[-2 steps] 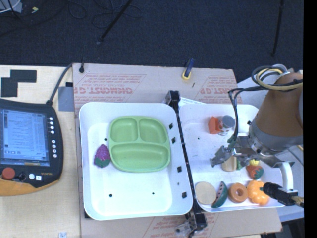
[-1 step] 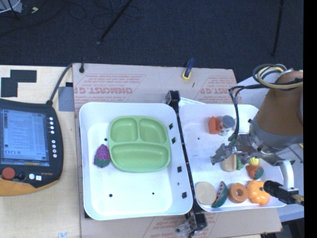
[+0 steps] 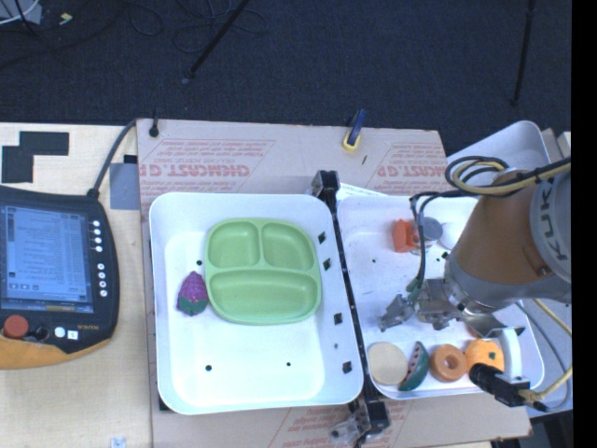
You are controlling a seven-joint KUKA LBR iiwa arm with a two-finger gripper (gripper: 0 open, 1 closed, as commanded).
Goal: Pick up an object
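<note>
Right bin (image 3: 373, 241) holds open floor near its divider; gripper (image 3: 403, 312) (grip state unclear) hovers there.

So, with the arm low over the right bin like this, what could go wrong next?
1. The gripper sits over bare bin floor, apart from the toys, so it may close on nothing.
2. The watermelon slice, the orange ring and the beige disc crowd the right bin's near edge; a grasp there could push one against another.
3. The arm hides part of that bin, so things beneath it could be struck.
</note>
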